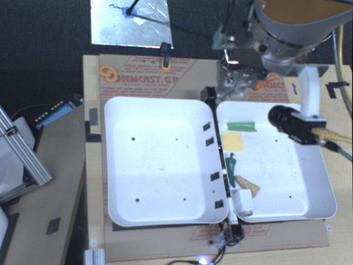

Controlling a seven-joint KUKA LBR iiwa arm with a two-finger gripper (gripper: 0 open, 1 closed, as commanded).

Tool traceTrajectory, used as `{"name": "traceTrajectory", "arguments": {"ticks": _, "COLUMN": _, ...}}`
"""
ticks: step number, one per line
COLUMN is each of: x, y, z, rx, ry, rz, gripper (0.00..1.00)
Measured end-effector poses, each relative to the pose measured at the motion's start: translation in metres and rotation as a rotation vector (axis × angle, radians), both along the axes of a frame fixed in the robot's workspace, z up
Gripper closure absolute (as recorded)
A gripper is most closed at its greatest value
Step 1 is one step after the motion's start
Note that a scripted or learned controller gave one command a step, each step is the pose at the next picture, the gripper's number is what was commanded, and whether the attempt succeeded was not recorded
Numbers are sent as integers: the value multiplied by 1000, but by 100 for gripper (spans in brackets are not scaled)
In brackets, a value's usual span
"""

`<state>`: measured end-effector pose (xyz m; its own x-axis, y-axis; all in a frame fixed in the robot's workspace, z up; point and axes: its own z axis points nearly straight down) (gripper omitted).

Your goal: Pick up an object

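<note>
Objects to choose from all lie in the right bin (314, 164), gathered toward its inner wall beside the divider: a green strip (241, 126) near the bin's far edge, a yellow square (232, 142) just on the near side of it, then a dark green pepper-shaped piece (230, 167), a tan piece (248, 187) and a small white item (244, 202) at the bin's near inner corner. The left bin (160, 159) carries nothing to grasp.

The tool (236, 81) hangs over the desk's far edge, just beyond the right bin's far inner corner; whether it is wide or narrow cannot be told, and nothing shows in it. The green strip is the closest candidate, lying a short way toward the near edge from the tool, with its long axis running across the bin, parallel to the desk's far edge. By my judgement the coming move turns on travelling toward the near edge and closing across that strip's short width.
</note>
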<state>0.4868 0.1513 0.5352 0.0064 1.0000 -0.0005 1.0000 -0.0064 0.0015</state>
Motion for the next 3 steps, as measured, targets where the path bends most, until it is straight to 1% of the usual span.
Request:
{"name": "traceTrajectory", "arguments": {"ticks": 1, "x": 0, "y": -117, "z": 0, "rx": -1, "ry": -2, "rz": -5, "gripper": 100}}
{"name": "traceTrajectory", "arguments": {"ticks": 2, "x": 107, "y": -117, "z": -1, "rx": -1, "ry": -6, "rz": 7, "gripper": 100}}
{"name": "traceTrajectory", "arguments": {"ticks": 3, "x": 50, "y": -6, "z": 0, "rx": 4, "ry": 0, "rz": 21, "gripper": 100}}
